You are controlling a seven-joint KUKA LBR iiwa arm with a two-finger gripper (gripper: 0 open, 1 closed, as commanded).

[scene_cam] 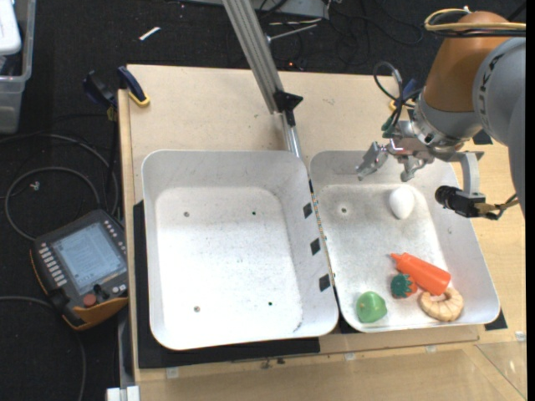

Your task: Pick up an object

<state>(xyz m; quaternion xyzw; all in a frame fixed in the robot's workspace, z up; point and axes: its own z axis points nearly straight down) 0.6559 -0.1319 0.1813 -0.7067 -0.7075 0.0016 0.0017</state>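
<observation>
My gripper (389,164) hangs over the back edge of the right bin (351,234), its two fingers spread apart with nothing between them. A white egg-shaped object (402,202) lies just in front of it, a little to the right. Toward the bin's front right lie an orange carrot (422,271), a small dark green piece (401,286), a tan ring-shaped pastry (441,305) and a green round object (371,307).
The left bin (221,249) sits beside the right one, joined at a ridge with black clips. A slanted metal bar (255,44) reaches down to the bins' back edge. A teach pendant (82,261) lies on the floor at left.
</observation>
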